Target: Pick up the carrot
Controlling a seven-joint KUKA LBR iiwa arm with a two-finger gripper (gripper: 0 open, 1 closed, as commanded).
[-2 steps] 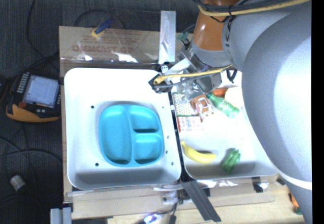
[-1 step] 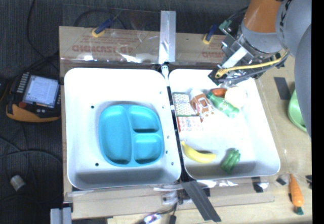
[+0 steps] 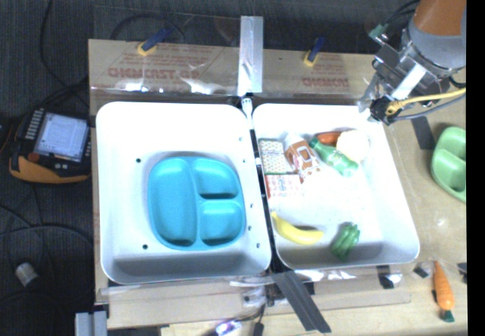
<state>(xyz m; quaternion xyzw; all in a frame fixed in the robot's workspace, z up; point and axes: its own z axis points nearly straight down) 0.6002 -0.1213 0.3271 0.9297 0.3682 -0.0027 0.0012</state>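
carrot (image 3: 328,137) in right bin (image 3: 394,198) (beside bottle) | fingers (image 3: 377,109): grip unclear

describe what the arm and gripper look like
The arm at the upper right has an orange band above a grey wrist section. Below it sits a boxy metallic grey gripper with dark fittings, and a yellow cable runs along its side.

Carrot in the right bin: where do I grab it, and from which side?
Probably the exposed orange middle of the carrot, from straight above. It lies flat, with the white piece at its right end and the green bottle against its near side.
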